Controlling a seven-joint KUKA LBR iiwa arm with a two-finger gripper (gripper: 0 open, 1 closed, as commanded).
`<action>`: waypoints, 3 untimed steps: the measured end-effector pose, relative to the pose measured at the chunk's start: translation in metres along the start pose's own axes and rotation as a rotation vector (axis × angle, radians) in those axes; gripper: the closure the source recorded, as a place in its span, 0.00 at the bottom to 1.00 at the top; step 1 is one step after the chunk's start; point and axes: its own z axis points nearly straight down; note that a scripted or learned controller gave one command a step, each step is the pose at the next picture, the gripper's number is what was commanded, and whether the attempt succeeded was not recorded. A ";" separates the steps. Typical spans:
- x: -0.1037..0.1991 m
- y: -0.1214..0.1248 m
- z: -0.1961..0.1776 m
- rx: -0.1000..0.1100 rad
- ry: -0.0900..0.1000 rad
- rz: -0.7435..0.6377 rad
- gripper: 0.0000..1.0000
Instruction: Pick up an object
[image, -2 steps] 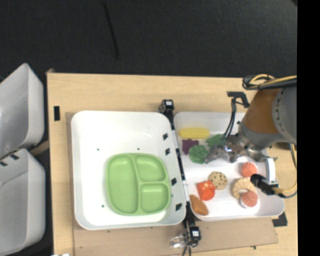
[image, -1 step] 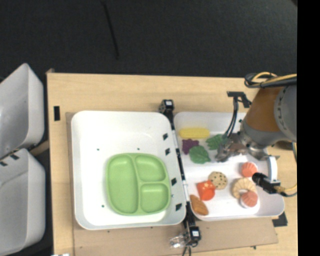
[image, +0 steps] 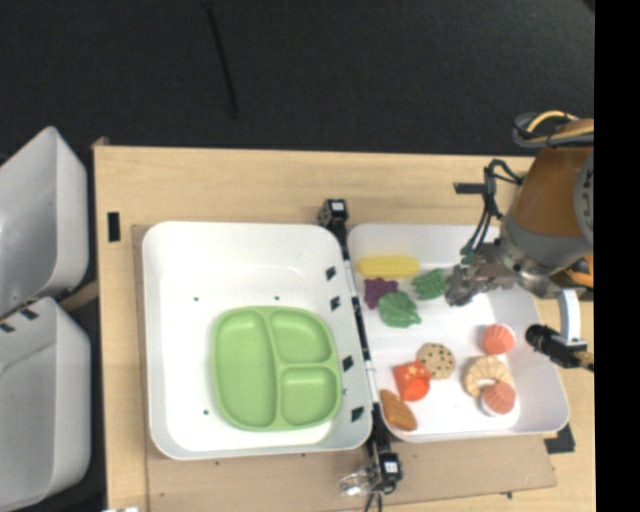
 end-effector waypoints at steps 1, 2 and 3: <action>-0.003 0.003 -0.044 0.000 0.000 -0.001 1.00; -0.004 0.004 -0.068 0.002 0.000 -0.002 1.00; 0.035 -0.031 -0.078 0.005 0.003 -0.004 1.00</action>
